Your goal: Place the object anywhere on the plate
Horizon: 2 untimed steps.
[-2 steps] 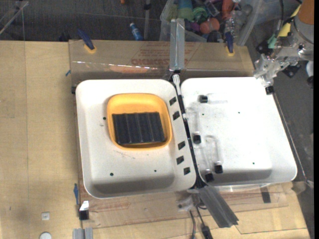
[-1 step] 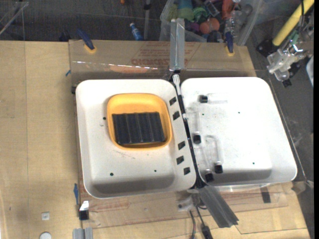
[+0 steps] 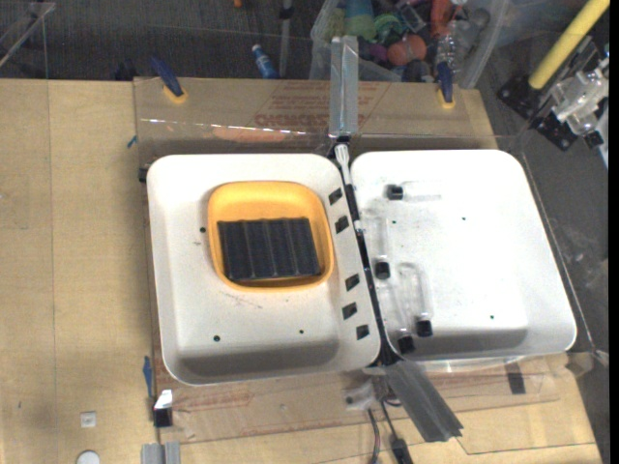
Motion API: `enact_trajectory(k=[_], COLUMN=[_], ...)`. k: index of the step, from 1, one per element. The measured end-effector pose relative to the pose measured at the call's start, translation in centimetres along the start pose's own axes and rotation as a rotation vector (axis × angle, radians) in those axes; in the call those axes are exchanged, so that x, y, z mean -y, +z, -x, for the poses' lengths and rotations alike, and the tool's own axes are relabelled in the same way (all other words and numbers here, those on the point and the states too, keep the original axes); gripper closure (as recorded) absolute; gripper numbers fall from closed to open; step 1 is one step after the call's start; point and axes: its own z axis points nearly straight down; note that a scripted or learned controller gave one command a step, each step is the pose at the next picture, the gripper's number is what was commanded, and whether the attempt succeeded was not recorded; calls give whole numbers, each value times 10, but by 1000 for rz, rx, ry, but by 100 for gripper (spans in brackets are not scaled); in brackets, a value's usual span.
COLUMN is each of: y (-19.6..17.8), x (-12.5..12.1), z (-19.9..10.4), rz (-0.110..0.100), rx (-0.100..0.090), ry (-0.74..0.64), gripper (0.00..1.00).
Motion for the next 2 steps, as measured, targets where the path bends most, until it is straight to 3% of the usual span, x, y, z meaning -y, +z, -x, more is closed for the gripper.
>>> enact_trajectory(k=[1, 2], y=[-44, -60], x=[-2, -2], z=[-3, -2], rz=[1, 1], rx=[1, 1], ry=[-71, -176], gripper=[100, 100])
